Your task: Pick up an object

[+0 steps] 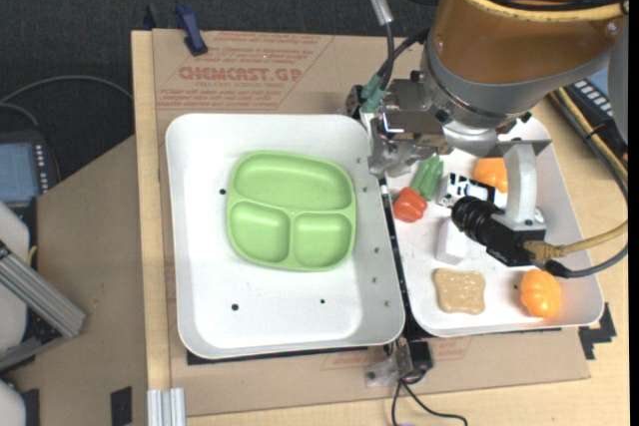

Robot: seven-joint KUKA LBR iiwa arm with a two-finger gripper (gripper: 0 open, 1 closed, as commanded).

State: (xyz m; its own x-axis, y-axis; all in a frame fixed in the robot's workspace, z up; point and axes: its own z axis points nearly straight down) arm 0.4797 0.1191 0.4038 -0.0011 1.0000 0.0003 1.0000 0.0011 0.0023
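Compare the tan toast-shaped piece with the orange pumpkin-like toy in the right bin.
The toast piece is tan and speckled; the orange toy is bright orange. The toast piece lies flat and squarish, while the orange toy is rounded and bulges upward. The toast piece sits nearer the bins' divide, the orange toy toward the outer edge. Both lie in the right bin.

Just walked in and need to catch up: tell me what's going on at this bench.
A KUKA arm reaches in from the right and hangs low over the right bin, near its back left corner. That bin holds a red piece, a green piece, a tan toast-shaped piece and an orange piece. The left bin holds a green divided plate. Nothing is visibly lifted.
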